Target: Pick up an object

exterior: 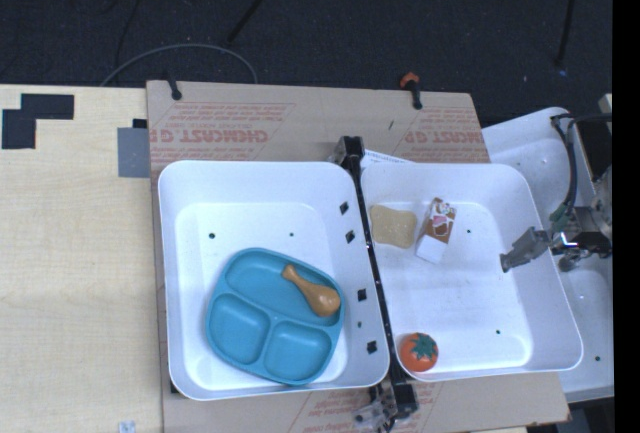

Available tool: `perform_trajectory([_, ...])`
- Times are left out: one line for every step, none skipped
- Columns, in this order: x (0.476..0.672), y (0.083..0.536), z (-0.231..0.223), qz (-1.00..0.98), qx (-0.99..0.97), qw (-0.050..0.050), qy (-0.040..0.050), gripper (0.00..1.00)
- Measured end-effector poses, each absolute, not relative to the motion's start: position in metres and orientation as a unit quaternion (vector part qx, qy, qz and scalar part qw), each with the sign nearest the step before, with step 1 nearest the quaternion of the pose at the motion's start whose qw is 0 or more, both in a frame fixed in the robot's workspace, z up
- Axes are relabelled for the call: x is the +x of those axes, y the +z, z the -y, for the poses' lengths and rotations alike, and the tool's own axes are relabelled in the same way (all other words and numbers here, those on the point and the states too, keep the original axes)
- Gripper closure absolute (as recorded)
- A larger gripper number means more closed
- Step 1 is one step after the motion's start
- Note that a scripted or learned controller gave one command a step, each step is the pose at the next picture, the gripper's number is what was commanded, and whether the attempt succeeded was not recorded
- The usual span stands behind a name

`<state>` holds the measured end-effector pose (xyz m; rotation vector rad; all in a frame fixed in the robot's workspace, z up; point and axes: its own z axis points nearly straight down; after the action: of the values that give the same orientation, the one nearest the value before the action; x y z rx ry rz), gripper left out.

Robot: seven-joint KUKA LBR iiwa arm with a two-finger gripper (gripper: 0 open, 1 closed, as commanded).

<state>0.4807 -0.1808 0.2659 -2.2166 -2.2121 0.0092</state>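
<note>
In the right bin (540, 341) a tan bread slice (393, 225) lies at the back left, and a small white and brown carton (438, 227) rests just to its right. A red tomato with a green top (419, 350) sits in that bin's front left corner. In the left bin (180, 221) a brown chicken drumstick (312, 290) lies on a blue divided plate (262, 336). My gripper (522, 250) hangs over the right bin's right wall, well to the right of the carton, with nothing seen in it.
A black divider (365, 261) runs between the two bins. Both stand on a cardboard sheet (300, 121) on the wooden bench. Cables and the arm's wrist (585, 221) crowd the right edge.
</note>
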Motion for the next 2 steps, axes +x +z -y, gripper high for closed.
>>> perform_trajectory([0.482, 0.270, 0.181, 0.707, -0.707, 0.001, 0.0007, 0.00])
perform_trajectory([0.485, 0.225, 0.184, 0.707, -0.707, 0.004, 0.0017, 0.00])
